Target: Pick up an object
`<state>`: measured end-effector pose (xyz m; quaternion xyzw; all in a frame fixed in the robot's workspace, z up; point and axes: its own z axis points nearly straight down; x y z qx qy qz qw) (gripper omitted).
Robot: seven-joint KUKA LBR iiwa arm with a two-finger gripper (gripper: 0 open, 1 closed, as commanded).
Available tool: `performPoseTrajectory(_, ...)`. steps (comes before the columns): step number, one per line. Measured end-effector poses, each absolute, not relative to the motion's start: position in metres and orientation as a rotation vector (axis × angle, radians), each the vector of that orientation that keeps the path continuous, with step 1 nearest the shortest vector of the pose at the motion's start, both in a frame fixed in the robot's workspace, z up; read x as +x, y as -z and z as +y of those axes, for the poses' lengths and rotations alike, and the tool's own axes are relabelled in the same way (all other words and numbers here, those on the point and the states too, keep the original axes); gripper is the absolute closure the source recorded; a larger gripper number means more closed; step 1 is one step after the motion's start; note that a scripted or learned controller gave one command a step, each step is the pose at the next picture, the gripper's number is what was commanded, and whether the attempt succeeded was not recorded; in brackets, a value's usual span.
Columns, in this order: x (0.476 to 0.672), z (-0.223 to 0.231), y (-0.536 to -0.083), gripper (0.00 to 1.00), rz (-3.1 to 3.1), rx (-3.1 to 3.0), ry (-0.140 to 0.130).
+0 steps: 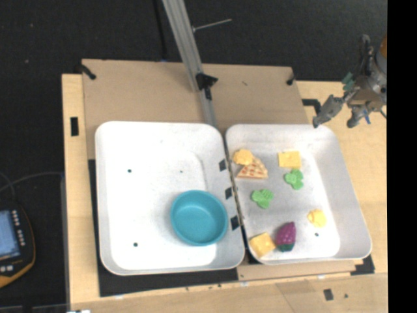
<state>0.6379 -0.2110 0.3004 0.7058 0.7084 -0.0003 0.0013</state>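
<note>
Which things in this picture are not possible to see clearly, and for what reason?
1. Gripper, camera view: small and blurred at the right; open or shut cannot be told, and the arm above it is cut off by the edge.
2. Small yellow piece in the right bin: too small to name.
3. Purple object: shape unclear, maybe toy grapes.
4. Device at the left: cut off by the picture edge.
</note>
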Motion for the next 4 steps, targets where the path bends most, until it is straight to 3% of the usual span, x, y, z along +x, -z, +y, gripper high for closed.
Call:
performPoseTrajectory(1,0.638,-0.212,-0.300,0.00,2.224,2.215,0.003)
performPoseTrajectory(3,0.629,-0.207,-0.191,0.00,2.222,2.223,0.006)
performPoseTrajectory(4,0.639,-0.206,-0.144,0.00,2.222,2.217,0.001)
